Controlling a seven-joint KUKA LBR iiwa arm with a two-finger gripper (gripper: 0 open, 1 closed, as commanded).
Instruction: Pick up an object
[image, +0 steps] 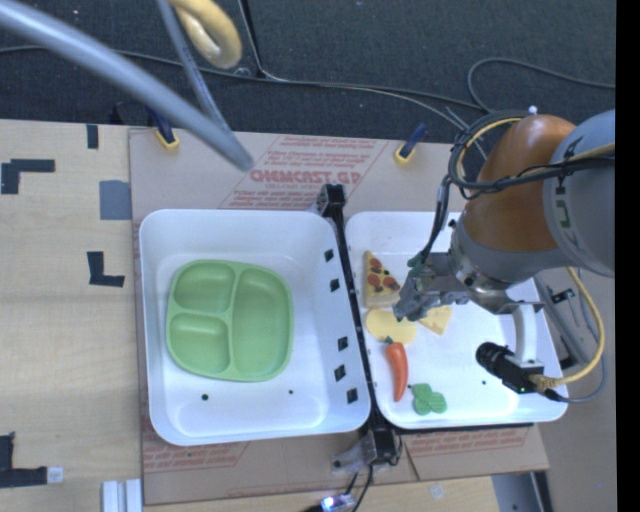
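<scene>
The right bin (470, 415) holds a pizza slice toy (378, 277), a pale yellow round piece (381, 324), a yellow cheese wedge (436, 320), a red-orange chili or carrot (398, 368) and a small green piece (429, 400). My gripper (412, 303) hangs low over the bin's left half, right between the yellow round piece and the cheese wedge, just right of the pizza slice. Its tips lie close above the yellow pieces, and nothing is seen lifted.
The left bin (240, 415) holds a green divided plate (230, 318). A black divider (345, 320) runs between the two bins. The grey arm with its orange band (520, 190) covers the right bin's upper right part.
</scene>
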